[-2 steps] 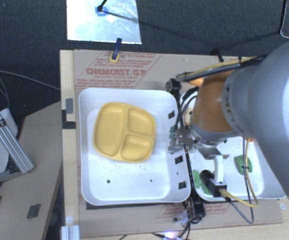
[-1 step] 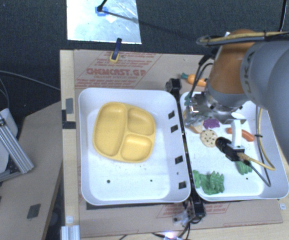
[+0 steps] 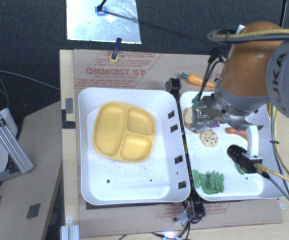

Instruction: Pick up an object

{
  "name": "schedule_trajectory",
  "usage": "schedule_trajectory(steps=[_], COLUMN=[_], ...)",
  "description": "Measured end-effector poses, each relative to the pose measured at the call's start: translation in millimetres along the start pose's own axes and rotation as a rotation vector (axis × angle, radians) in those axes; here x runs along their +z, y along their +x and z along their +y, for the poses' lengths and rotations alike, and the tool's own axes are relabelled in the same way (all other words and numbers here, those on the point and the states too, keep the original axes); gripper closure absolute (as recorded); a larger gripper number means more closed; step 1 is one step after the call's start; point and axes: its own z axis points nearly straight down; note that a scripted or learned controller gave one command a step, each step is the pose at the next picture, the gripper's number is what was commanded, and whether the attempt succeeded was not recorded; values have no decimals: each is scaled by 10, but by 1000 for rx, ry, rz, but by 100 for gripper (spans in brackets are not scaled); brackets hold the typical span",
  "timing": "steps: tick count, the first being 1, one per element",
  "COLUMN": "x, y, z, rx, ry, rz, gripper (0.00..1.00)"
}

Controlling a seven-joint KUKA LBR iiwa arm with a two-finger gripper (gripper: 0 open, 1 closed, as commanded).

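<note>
My gripper [image 3: 202, 122] reaches down into the upper left part of the right bin [image 3: 234, 191]. It hangs just above a chocolate-chip cookie [image 3: 209, 138] and right beside a pale round piece [image 3: 188, 116] near the bin's left wall. Nothing is seen held in it. A green leafy toy [image 3: 209, 181] lies at the bin's front. An orange-red piece [image 3: 236, 132] shows partly from under the wrist. A toy carrot [image 3: 199, 79] lies at the bin's far edge.
The left bin [image 3: 129, 184] holds a yellow divided plate [image 3: 124, 132]. The arm's bulky grey and orange body [image 3: 254, 69] covers the right bin's back right part. A blue and yellow tool [image 3: 116, 50] lies on the cardboard behind the bins.
</note>
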Motion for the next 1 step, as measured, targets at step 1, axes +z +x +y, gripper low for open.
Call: schedule_trajectory(steps=[1], x=[-598], y=[1200], z=[-6], rx=[-10], ry=[0], rz=[4], gripper=[100])
